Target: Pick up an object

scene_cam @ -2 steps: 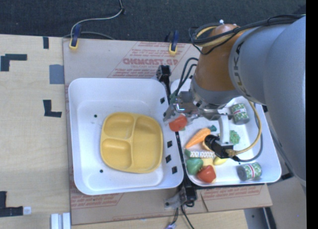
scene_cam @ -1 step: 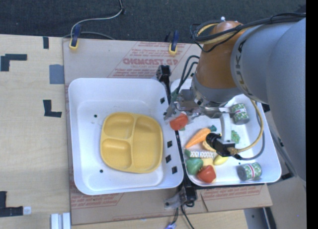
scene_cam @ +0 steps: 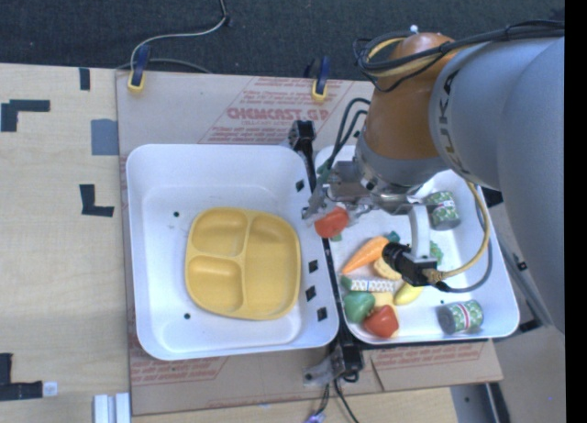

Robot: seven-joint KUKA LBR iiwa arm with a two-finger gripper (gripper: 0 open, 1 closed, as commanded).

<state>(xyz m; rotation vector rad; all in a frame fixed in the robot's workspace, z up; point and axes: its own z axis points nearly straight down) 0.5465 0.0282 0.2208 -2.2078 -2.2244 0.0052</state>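
My gripper (scene_cam: pixel 334 208) hangs over the rim between the two bins, at the left edge of the right bin (scene_cam: pixel 500 297). A small red-orange toy (scene_cam: pixel 332 223) sits between its fingers, and the gripper is shut on it. The toy hangs above the divider, clear of the pile below. Lying in the right bin are an orange carrot (scene_cam: pixel 367 251), a green pepper (scene_cam: pixel 358 304), a red toy fruit (scene_cam: pixel 382 321), a yellow piece (scene_cam: pixel 409 294) and two small cans (scene_cam: pixel 461 317) (scene_cam: pixel 444 210). The arm's wrist hides the upper part of that bin.
The left bin (scene_cam: pixel 156 228) holds a yellow divided plate (scene_cam: pixel 243 262). Black clips line the divider (scene_cam: pixel 314 279) between the bins. Cables loop around the wrist and over the right bin. Both bins rest on a cardboard sheet (scene_cam: pixel 238 109).
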